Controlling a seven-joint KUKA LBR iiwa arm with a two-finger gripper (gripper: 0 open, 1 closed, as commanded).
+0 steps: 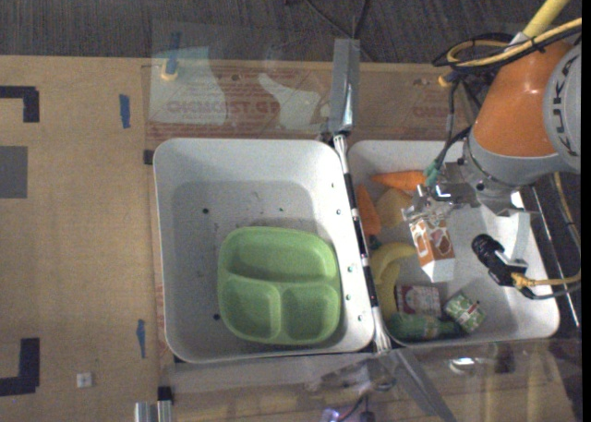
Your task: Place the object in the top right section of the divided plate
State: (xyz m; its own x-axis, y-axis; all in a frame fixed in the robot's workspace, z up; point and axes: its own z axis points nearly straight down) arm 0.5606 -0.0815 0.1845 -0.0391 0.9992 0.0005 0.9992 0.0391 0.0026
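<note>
The green divided plate [223, 283] lies in the left bin [185, 180], toward its front, with one wide section at the back and two smaller ones at the front. All its sections are bare. My gripper [430, 200] hangs over the middle of the right bin [536, 314], well to the right of the plate. Directly below it, a small white-and-brown carton [434, 245] touches its tip. Whether the carton is held I cannot tell.
The right bin also holds an orange carrot [399, 180], a second carrot [367, 211] by the left wall, a banana [390, 259], a red-and-white box [418, 300], a green packet [464, 311] and a green bottle [420, 326]. A metal divider [343, 88] separates the bins.
</note>
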